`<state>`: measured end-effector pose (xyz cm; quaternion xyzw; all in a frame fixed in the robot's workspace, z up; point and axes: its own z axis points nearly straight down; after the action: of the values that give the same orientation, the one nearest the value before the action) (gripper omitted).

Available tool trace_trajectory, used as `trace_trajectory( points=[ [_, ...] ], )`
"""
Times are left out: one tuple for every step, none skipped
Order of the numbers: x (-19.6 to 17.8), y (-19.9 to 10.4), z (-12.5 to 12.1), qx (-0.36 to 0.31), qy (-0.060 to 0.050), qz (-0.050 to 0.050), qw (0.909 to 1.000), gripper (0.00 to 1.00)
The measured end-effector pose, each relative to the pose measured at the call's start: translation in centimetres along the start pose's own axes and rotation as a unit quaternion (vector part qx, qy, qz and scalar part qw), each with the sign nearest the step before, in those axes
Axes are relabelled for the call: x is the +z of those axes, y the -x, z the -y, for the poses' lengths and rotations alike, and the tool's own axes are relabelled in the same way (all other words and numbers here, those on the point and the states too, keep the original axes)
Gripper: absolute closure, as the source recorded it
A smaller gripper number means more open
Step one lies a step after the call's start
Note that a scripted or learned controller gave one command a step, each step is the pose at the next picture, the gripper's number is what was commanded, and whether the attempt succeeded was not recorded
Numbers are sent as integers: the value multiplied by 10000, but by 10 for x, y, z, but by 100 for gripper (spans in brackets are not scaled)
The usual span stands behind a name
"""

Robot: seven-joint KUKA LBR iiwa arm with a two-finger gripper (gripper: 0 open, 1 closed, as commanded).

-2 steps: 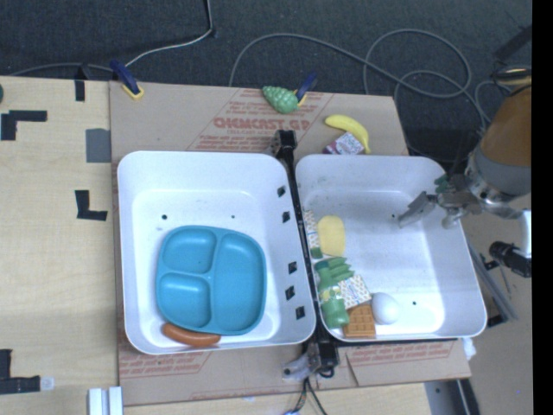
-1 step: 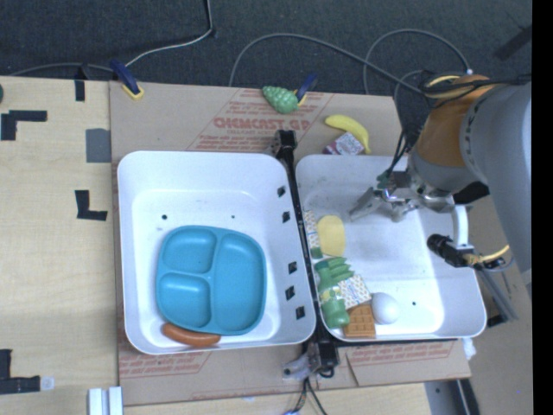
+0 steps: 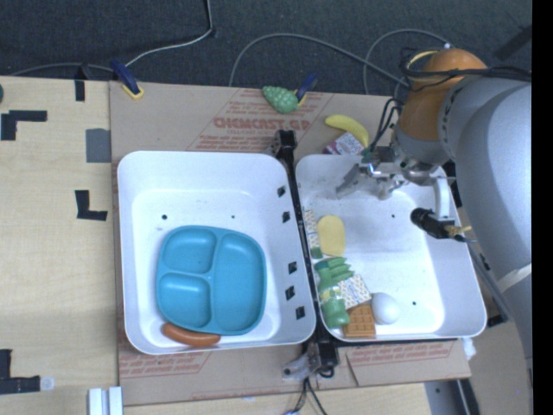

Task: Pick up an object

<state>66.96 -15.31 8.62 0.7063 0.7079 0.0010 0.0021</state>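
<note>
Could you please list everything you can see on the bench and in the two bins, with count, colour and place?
Bins: 2, white, side by side on the bench.
Divided plate: 1, blue, left bin.
Sausage: 1, orange-red, left bin, at the plate's near edge.
Yellow piece: 1, right bin, left side.
Green pieces: a few, right bin, below the yellow piece.
Cracker: 1, tan, right bin, near edge.
Egg: 1, white, beside the cracker.
Banana: 1, yellow, behind the right bin.
Green item: 1, behind the bins.
Gripper: 1, grey, over the right bin's far end.
</note>
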Motion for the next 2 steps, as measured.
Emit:
trace_trajectory(
  points=[
    [0,-55,45,2,-13,-4,10000,0],
    [-1,-57,109,20,4,10,10000,0]
  ],
)
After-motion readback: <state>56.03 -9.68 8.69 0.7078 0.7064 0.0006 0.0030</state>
